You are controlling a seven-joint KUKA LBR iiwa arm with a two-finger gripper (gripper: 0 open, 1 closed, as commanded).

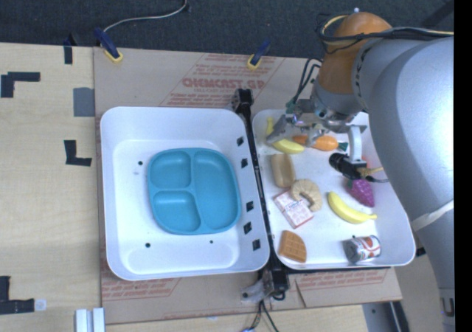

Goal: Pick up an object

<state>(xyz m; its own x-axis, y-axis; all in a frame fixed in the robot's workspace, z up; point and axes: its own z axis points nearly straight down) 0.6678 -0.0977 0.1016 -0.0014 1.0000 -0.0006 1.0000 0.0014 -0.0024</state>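
Reaching in from the right, the grey arm (413, 109) hangs over the right bin (394, 249), beside the left bin (118, 175) that holds a blue divided plate (193, 190). Its gripper (308, 130) sits low at the bin's far end, just above a small yellow piece (289, 146) and an orange one (324, 143); whether it grips anything I cannot tell. Nearer lie a banana (348, 209), a bread roll (282, 170) and a waffle (293, 246).

Toys crowd the right bin (398, 246); only the blue tray (194, 190) occupies the left bin (118, 198).
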